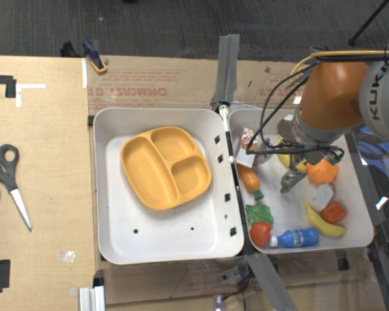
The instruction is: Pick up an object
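Camera view: the grey two-finger gripper [292, 177] is seen low inside the right white bin [360, 238], with nothing visibly pinched; whether its fingers are spread cannot be told. A round orange toy fruit [322, 172] lies just beside it, and a yellow plastic banana [324, 220] nearer the bin's front rim. One piece should be centred between the fingers before lifting.

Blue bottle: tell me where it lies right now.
The blue bottle lies in the right bin, along its near edge, between a red tomato on its left and a banana on its right.
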Robot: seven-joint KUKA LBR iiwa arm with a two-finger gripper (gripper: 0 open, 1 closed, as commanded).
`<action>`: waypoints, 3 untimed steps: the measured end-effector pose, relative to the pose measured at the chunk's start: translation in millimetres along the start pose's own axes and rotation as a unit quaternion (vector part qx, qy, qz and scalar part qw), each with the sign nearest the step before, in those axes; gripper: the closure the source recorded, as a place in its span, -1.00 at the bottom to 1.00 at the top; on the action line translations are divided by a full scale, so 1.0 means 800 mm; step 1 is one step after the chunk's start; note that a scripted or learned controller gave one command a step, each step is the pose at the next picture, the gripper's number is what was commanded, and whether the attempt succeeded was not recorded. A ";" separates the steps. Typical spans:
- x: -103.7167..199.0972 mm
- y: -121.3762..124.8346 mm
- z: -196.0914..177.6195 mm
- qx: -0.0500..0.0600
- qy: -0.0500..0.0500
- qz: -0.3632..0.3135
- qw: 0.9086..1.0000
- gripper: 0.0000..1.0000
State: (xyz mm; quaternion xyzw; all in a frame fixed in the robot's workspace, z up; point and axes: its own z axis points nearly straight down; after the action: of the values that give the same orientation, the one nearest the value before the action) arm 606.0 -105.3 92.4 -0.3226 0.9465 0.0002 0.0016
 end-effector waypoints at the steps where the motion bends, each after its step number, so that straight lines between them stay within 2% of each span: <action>1: 0.001 -0.105 -0.011 0.002 -0.002 -0.088 0.996 -1.00; 2: 0.043 -0.073 -0.001 0.000 -0.001 -0.130 0.992 -1.00; 3: 0.040 -0.074 -0.015 0.002 -0.004 -0.128 0.992 1.00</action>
State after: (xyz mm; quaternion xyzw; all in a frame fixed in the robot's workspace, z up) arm 616.7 -172.0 104.1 -0.4411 0.8974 -0.0003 0.0062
